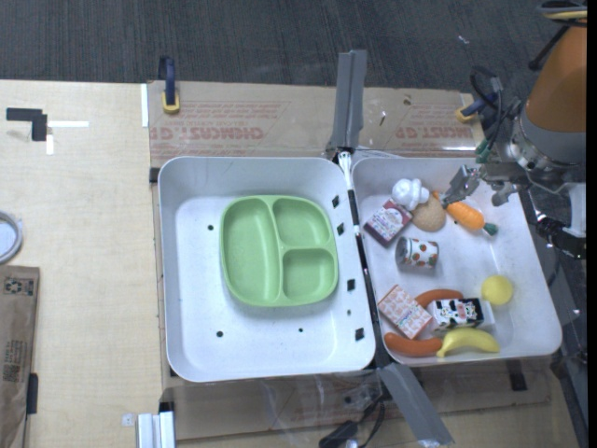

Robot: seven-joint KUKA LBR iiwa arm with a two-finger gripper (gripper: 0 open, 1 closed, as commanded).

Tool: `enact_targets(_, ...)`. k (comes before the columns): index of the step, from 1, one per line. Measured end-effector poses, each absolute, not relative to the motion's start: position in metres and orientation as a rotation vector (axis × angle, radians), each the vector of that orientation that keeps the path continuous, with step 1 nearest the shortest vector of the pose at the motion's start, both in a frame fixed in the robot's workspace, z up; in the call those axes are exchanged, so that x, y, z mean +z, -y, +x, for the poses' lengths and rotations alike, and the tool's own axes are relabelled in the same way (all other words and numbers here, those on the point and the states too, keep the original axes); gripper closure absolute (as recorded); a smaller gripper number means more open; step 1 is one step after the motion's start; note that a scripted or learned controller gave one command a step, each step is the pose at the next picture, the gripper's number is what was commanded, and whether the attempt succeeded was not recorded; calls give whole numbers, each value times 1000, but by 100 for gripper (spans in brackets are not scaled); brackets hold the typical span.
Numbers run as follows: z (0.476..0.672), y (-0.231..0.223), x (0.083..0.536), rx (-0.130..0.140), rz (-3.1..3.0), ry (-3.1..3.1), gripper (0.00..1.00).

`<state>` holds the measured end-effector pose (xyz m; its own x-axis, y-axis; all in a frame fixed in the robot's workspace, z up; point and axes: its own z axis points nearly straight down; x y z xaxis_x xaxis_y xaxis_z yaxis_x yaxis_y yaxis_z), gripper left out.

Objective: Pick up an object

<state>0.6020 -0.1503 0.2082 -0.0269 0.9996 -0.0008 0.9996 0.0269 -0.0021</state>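
My gripper (478, 192) hangs over the far right part of the right bin (541, 278), open, with nothing between its fingers. Just below it lies an orange carrot (465, 216) with a green tip. Next to the carrot on the left are a beige potato-like ball (428, 217) and a small white toy (408, 191). Further into the bin lie a maroon carton (387, 223), a spotted can (417, 253), a yellow lemon (497, 289), a pink box (404, 311), a black-and-white carton (459, 313), a banana (469, 343) and a red sausage (410, 345).
The left bin (187, 278) holds a green divided plate (279, 249). A grey post (349, 101) stands behind the divider between the bins. Clamps (168, 87) sit on the cardboard at the back. The arm's orange band (562, 73) is at the right edge.
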Motion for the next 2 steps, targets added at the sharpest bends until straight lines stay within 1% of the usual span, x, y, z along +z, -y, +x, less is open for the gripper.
enact_targets(1, 622, 207, 106, -6, -2432, 1980, 0)
enact_targets(2, 593, 175, 175, 2, -2032, 2396, 0)
